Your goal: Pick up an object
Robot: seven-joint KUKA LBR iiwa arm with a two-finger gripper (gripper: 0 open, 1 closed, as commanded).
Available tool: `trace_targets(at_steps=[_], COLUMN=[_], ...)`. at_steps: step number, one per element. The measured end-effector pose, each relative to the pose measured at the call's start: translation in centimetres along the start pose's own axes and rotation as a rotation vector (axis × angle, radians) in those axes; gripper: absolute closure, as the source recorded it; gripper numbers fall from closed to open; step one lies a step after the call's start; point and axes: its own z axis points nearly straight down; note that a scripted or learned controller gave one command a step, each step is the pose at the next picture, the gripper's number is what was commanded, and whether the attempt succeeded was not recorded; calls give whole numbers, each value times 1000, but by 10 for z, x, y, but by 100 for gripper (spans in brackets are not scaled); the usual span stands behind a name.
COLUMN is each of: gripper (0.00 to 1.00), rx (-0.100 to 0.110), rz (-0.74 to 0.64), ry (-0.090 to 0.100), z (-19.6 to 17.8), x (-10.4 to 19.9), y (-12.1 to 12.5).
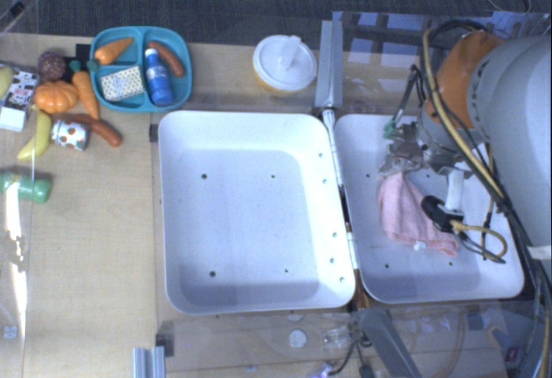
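Tool (pixel 402 162) is low in the right bin (pixel 483 281), at the top edge of the pink cloth (pixel 401 214). Can't tell whether it's wide or narrow.

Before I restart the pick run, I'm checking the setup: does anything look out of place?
Nothing looks damaged or spilled. Two oddities: the pink cloth lies crumpled in the right bin, close by the gripper, and the toy foods sit scattered on the bench at the view's left, outside the white trays.
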Motion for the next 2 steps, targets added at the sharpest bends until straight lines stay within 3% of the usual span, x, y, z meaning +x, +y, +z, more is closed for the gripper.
trace_targets(at_steps=[1, 2], gripper=[100, 100], rx=[16, 17], rz=[-269, -92], ry=[6, 5], z=[-83, -83], x=[20, 73], y=[4, 4])
